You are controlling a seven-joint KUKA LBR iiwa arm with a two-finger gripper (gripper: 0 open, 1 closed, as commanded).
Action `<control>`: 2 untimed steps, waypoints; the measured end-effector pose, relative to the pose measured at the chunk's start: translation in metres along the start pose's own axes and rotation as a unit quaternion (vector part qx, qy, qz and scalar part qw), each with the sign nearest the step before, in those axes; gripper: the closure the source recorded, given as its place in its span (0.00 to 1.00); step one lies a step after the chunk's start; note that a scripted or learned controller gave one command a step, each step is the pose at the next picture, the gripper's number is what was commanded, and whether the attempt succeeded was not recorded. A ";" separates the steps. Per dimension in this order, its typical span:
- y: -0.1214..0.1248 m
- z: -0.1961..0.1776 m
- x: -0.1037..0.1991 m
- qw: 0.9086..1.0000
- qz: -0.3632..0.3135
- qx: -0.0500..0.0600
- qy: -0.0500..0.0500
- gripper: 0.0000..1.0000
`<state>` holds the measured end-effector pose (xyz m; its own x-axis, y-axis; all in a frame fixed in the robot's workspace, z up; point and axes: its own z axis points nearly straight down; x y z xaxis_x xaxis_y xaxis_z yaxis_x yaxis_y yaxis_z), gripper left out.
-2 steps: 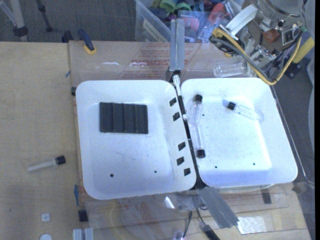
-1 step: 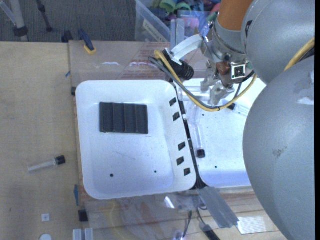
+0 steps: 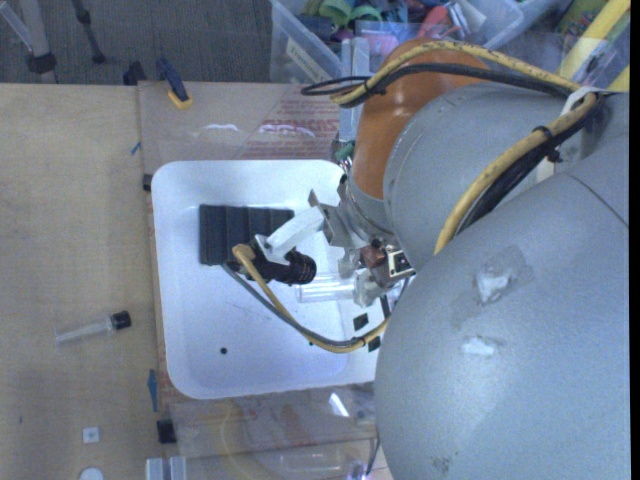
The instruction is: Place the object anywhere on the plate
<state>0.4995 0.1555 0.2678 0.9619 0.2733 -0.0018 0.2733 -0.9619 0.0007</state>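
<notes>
A dark ridged rectangular plate (image 3: 228, 233) lies flat in the upper left part of the white bin (image 3: 190, 268). The gripper (image 3: 335, 290) hangs over the bin's right half, just right of the plate, under the grey arm with its orange band (image 3: 385, 138). The arm's bulk hides most of the wrist and the bin's right side. I see nothing clearly held at the gripper, and pale translucent parts beneath it blur against the white floor.
A tiny dark speck (image 3: 223, 349) lies on the bin floor near the front. Small black bits (image 3: 358, 321) sit close to the arm. On the wooden bench to the left lies a syringe-like tube (image 3: 90, 328). A clear tub of colourful toys (image 3: 400, 8) stands behind.
</notes>
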 end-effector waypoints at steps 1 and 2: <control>-0.029 -0.167 0.073 1.000 0.015 0.000 0.002 1.00; -0.062 -0.015 0.036 0.999 -0.049 0.000 -0.002 1.00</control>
<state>0.5169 0.2247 0.2827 0.9305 0.3663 -0.0050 0.3663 -0.9305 -0.0004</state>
